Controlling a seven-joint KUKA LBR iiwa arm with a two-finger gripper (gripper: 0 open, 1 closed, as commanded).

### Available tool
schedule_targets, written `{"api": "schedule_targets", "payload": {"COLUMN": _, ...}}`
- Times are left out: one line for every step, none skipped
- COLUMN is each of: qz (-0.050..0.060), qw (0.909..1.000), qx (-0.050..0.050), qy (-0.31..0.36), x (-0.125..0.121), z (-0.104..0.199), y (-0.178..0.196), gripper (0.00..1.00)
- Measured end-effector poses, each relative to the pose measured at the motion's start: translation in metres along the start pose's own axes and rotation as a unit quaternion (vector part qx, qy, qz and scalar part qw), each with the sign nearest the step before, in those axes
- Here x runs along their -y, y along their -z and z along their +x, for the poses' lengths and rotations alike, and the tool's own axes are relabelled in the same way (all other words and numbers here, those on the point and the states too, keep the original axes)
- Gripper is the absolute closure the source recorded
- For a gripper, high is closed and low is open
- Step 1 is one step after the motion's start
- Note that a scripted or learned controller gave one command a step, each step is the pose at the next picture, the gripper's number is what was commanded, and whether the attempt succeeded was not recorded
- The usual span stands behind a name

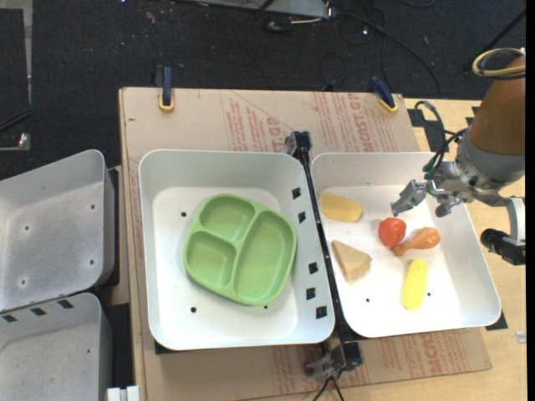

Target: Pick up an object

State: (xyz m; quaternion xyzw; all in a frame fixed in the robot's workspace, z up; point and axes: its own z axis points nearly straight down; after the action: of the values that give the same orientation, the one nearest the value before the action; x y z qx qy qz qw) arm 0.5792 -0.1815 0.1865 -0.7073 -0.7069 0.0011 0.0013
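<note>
Fingers (426,197) spread and bare above glossy round tomato (391,231) in smooth white bin (476,312).

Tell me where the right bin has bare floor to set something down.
Right bin: free strip along the near wall below the cheese wedge and corn; another along the far wall. Crowded mid-bin: tomato touches drumstick, gripper just above them.

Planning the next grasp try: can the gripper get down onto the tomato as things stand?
Probably yes. The gripper hangs just above and right of the tomato, whose top is uncovered. The chicken drumstick touches its right side, which may crowd one finger.
</note>
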Motion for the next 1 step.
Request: {"api": "schedule_targets", "payload": {"qz": -0.001, "qw": 1.0000, "qx": 0.000, "qy": 0.000, "x": -0.0024, "z": -0.0023, "y": -0.0620, "gripper": 0.00}}
